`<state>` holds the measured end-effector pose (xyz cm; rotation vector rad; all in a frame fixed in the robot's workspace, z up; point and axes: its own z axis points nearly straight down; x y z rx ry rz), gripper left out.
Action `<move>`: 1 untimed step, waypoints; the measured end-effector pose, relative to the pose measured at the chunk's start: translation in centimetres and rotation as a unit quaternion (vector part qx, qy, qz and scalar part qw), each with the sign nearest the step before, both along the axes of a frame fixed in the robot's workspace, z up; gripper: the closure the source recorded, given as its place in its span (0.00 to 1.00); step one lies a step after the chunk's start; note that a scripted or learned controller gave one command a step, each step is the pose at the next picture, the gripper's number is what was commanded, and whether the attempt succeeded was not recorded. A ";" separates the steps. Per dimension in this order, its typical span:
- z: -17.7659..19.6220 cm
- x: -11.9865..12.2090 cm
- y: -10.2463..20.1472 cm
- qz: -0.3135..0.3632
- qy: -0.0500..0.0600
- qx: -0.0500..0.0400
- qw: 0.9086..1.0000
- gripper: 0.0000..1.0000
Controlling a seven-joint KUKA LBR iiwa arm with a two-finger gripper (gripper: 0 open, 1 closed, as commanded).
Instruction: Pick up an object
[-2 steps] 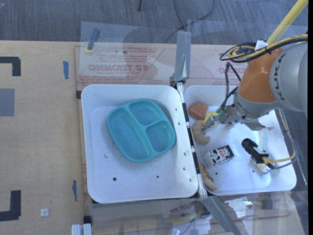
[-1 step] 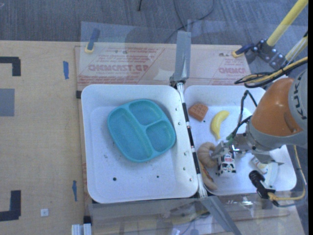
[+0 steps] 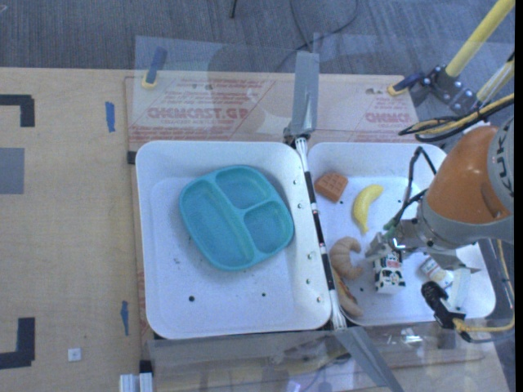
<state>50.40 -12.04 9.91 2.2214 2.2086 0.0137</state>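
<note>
Objects for picking lay in the right bin [image 3: 458, 149]: a yellow banana [image 3: 366, 205], an orange waffle-like block [image 3: 331, 185], a tan croissant-shaped piece [image 3: 344, 256] and a small black-and-white toy [image 3: 389, 274]. The left bin [image 3: 163, 300] carried a teal divided plate [image 3: 236, 216] lying flat, a little toward its upper half. Both bins sat side by side on a pale wooden desk [image 3: 65, 243] marked with black corner shapes and short strips of blue tape; grey carpet ran along the top of the camera view, with a dark cable looped across it and a yellow pole at the upper right.

From the right, the grey arm with its orange band [image 3: 466, 188] reached down over the right bin, its wrist low above the bin floor. The claw [image 3: 387, 248] hung just above the black-and-white toy, near the croissant-shaped piece; whether it was spread or closed could not be told, and nothing was seen held in it.

The banana's long axis ran roughly up and down the view, curving slightly, its upper tip toward the far rim. It lay apart from the claw, just right of the orange block.
</note>
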 end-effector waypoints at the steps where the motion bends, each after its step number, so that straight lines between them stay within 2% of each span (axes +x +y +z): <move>1: 12.0 3.5 3.3 0.059 0.006 -0.001 0.998 1.00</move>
